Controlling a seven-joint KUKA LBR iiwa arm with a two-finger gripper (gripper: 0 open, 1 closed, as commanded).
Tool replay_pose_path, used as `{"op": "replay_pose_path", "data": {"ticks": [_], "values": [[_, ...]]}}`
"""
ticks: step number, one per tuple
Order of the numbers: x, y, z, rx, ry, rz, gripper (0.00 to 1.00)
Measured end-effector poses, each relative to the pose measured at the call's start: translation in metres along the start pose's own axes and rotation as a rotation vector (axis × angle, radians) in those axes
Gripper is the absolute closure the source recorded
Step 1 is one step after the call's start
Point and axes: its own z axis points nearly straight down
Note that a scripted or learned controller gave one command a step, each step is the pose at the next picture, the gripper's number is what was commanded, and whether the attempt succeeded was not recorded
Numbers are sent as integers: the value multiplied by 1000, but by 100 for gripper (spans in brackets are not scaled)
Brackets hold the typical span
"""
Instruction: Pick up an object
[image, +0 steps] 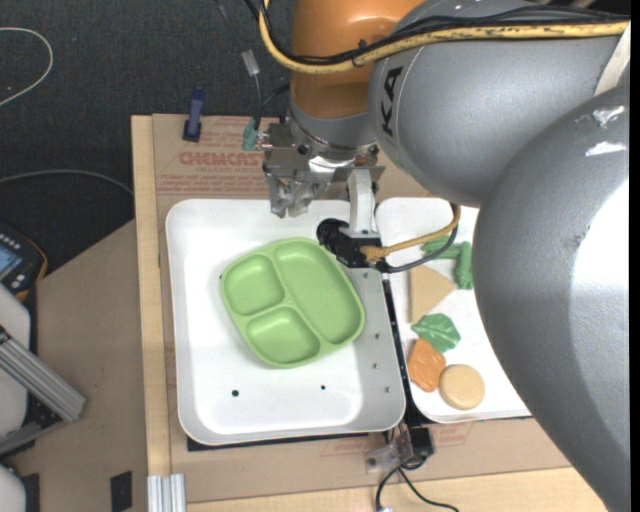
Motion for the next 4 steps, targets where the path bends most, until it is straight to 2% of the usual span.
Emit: {"op": "replay_pose_path", "data": {"ticks": [1,2,3,4], "values": [[34,15,117,0,1,-2,100],[34,-91,-64,-22,11,-6,100],[32,-140,-179,-25,12,-5,100],[-45,-138,-119,-5,0,8,100]]}}
